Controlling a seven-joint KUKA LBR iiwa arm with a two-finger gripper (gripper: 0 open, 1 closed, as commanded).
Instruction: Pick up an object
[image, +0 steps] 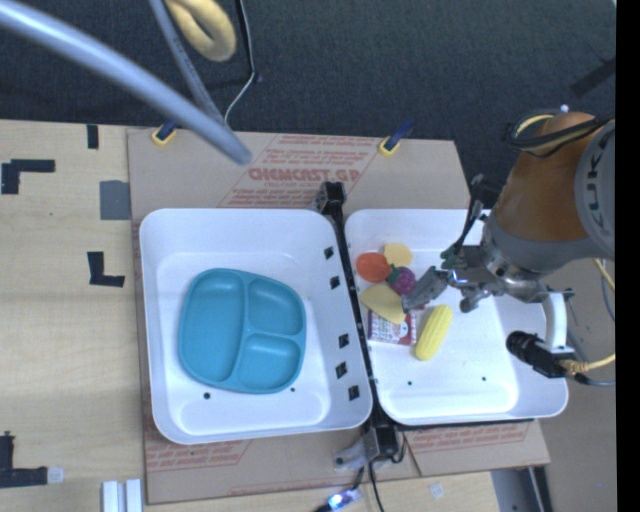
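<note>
The table (60, 300) is seen from above, with a cardboard sheet (300, 175) laid under two shallow white bins, presumably to keep them in place. The left bin (160, 240), at the frame's centre left, carries a blue divided plate (242, 330). The right bin (500, 395), at centre right, holds the pickable things, clustered against its left wall. The arm (550, 200) reaches in from the right edge, its orange band uppermost, and the gripper (432, 287) is placed low over the cluster, apparently lined up for a grasp. Whether the jaws are parted or closed cannot be told, and nothing is seen between them. Just below the gripper lies a yellow corn cob (432, 333). To its left are a red-and-white packet (390, 328), a yellow wedge (381, 301), an orange-red tomato-like toy (373, 266), a pale yellow piece (398, 254) and a small purple toy (403, 281).
</note>
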